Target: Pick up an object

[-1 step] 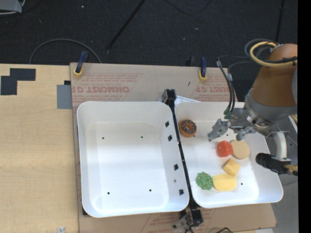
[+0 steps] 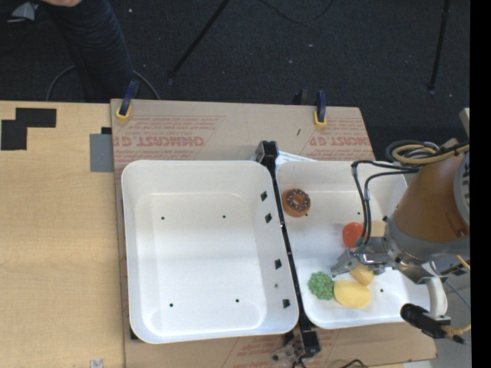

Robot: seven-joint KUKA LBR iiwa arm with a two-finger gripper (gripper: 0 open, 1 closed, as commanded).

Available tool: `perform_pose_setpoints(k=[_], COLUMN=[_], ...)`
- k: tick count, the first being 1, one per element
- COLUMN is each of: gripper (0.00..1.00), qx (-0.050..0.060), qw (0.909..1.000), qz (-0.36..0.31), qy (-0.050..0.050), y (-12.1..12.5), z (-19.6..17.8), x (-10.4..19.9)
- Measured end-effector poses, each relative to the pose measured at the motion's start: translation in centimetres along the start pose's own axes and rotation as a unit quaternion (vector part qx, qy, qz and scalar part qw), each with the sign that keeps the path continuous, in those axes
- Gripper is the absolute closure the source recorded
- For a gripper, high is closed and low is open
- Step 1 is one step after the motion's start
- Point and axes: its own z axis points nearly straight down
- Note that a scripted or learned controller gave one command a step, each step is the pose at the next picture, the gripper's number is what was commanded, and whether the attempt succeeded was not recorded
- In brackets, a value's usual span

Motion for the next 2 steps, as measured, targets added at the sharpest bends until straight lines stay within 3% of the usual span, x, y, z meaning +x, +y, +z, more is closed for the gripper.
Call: perform_pose_setpoints(k=[1,2], gripper=[1.0,0.0], qx=[-0.002,-0.002], qw=[1.0,1.0], qz=[-0.001,-0.001], qy=[0.0,0.001], y=[0.19,0.17], z=[-1.18,-1.15], x=[0.15,0.15])
